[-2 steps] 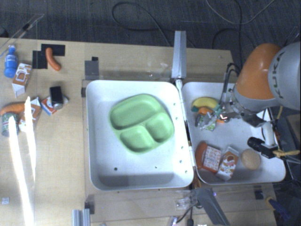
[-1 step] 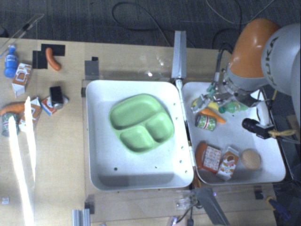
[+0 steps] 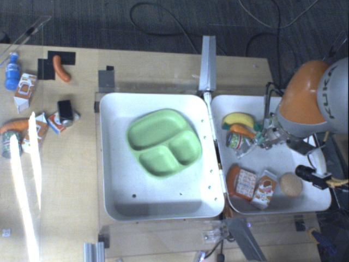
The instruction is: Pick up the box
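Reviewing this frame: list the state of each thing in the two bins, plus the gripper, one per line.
green tray: flat in the left bin, compartments bare.
banana: lying at the right bin's far end.
carrot: lying against the banana.
can: on its side.
red box: lying flat, near end.
carton: tipped over beside the red box.
brown round piece: resting on the bin floor.
gripper: low over the right bin, beside the can, holding nothing visible.

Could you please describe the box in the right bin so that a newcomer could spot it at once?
Look in the right white bin, along its near edge. The box lies flat there, red with a pale printed panel. Right of it stand a small carton with a peaked top and a round tan bun.
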Tool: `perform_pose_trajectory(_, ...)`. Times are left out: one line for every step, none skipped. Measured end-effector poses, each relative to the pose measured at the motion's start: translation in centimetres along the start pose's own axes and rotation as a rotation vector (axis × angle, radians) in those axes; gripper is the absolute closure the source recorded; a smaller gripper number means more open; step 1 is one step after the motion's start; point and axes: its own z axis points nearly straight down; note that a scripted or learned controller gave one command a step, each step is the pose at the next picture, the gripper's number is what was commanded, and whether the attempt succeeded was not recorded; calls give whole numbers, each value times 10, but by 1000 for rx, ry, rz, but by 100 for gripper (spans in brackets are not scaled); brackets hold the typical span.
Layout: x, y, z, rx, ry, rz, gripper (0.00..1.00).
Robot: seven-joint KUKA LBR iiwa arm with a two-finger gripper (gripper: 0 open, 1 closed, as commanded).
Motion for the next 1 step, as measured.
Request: perform_pose_trajectory(17, -3, 30, -7, -2, 152, 0)
